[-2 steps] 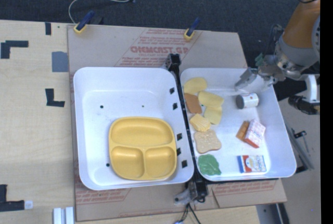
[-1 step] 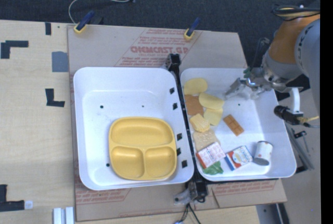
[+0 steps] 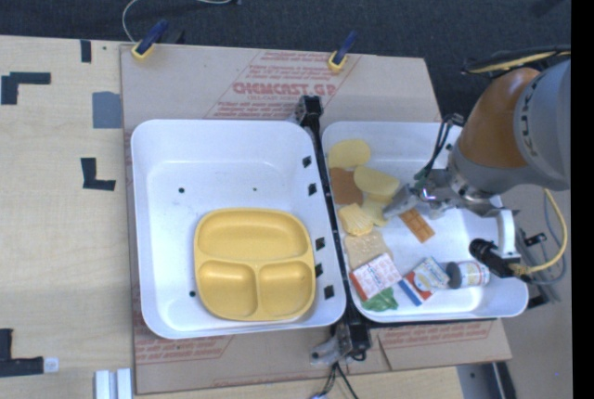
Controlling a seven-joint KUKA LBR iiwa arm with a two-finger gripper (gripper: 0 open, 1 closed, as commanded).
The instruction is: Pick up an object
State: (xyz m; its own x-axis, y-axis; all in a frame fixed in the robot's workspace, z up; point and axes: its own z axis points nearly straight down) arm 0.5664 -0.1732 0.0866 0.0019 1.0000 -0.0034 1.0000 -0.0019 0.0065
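Low in the right bin point(image 3: 483, 300), the gripper point(image 3: 413, 199) was seen just beside the yellow pieces point(image 3: 367, 188) and an orange packet point(image 3: 418, 226). Whether it was apart or together could not be told. A yellow tray point(image 3: 253, 263) was seen in the left bin point(image 3: 167, 156).

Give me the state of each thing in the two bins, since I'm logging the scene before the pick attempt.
Yellow divided tray: lying flat, right way up, in the left bin.
Small bottle: lying on its side in the right bin.
Orange packet: flat, just beside the gripper.
Red and white packet: flat on the bin floor.
Yellow food pieces: clustered against the right bin's left wall.
Gripper: low over the right bin; fingers unclear.
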